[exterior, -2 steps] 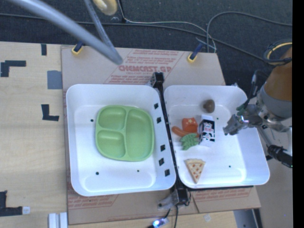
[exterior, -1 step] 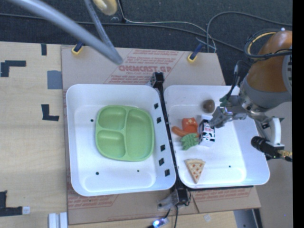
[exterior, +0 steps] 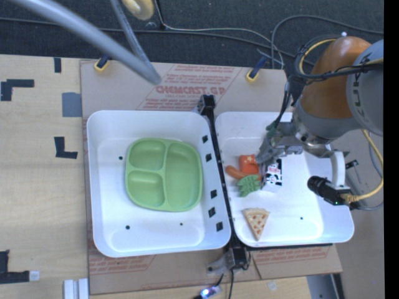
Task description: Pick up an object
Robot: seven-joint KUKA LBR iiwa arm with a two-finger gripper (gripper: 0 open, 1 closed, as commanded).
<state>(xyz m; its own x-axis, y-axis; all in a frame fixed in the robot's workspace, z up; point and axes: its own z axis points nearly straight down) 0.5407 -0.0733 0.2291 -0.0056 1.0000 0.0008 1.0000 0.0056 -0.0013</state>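
Over the right bin (exterior: 324,229), the grey arm (exterior: 336,98) reaches in from the right side of the camera view, its orange band uppermost and its wrist angled down and leftward toward the divider between the two bins; the gripper (exterior: 267,157) sits low above the bin's left half, close to the bin floor; whether anything is gripped cannot be told, since the wrist housing hides the tips from above.

Relative to the gripper, a small cluster of toy items lies directly at and just below its tip; an orange-red piece (exterior: 248,162) lies touching or just beside the tip on its left; an orange carrot-like piece (exterior: 235,172) lies next to that, nearer the divider; a green leafy piece (exterior: 249,184) lies just below the tip; a small white card with black markings (exterior: 274,173) lies just to the right of the green piece, partly under the gripper; a pizza slice (exterior: 255,220) lies well apart from the gripper, nearer the bin's front wall.

Left of the gripper, beyond the divider, the left bin (exterior: 100,167) holds a green compartment plate (exterior: 164,174), lying flat near the bin's centre; both bins rest on a brown cardboard sheet (exterior: 187,86) on the wooden bench (exterior: 37,185).
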